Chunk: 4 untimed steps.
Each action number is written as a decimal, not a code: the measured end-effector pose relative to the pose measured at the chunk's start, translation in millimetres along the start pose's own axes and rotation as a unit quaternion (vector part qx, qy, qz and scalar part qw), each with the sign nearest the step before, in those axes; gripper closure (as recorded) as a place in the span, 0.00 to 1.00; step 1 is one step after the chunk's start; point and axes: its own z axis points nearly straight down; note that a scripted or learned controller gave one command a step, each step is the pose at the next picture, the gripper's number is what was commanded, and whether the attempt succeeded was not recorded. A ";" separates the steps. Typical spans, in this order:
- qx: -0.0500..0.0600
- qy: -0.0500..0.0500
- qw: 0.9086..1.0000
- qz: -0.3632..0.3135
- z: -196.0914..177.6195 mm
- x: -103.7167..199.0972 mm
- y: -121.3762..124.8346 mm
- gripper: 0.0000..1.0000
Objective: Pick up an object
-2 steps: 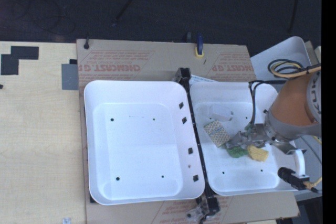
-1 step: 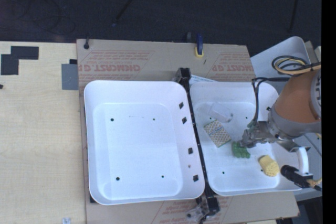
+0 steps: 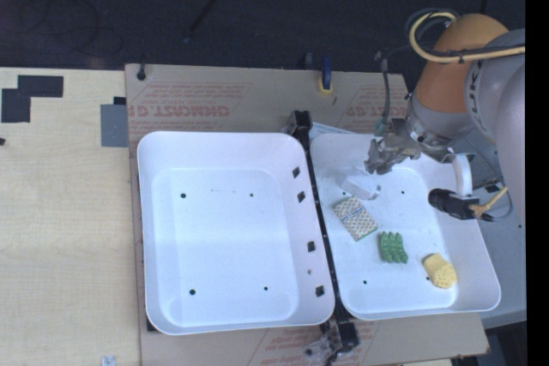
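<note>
**Arm hanging over the right bin's far edge**

The grey arm (image 3: 480, 90) with its orange band is reaching in from the right and hanging over the far part of the right bin (image 3: 480, 291). The gripper (image 3: 383, 159) is sitting above the bin floor near the far edge; whether it is touching anything cannot be told. How the gripper is set cannot be told from this slant either, since it is showing as a dark, blurred cluster.

Just in front of the gripper, a small pale block (image 3: 360, 186) is lying on the bin floor, apart from the gripper as far as the view is showing. Beside it, toward the near edge, a patterned square packet (image 3: 355, 218) is lying flat and tilted, close to the bin's left wall. Further toward the near right corner, a green ridged piece (image 3: 393, 247) is resting on the floor, and a yellow bumpy piece (image 3: 440, 270) is lying just beyond it, nearest that corner. All four things are staying apart from one another.

The left bin (image 3: 154, 270) is standing side by side with the right one on the surface (image 3: 51, 227), the two joined by dark clips (image 3: 309, 219) along their shared edge.
</note>
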 end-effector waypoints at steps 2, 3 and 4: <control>0.004 0.002 1.000 -0.001 -31.8 87.3 4.3 1.00; 0.008 0.001 1.000 0.002 -53.1 156.7 -38.0 1.00; 0.007 0.000 1.000 0.007 -119.4 129.6 -102.2 1.00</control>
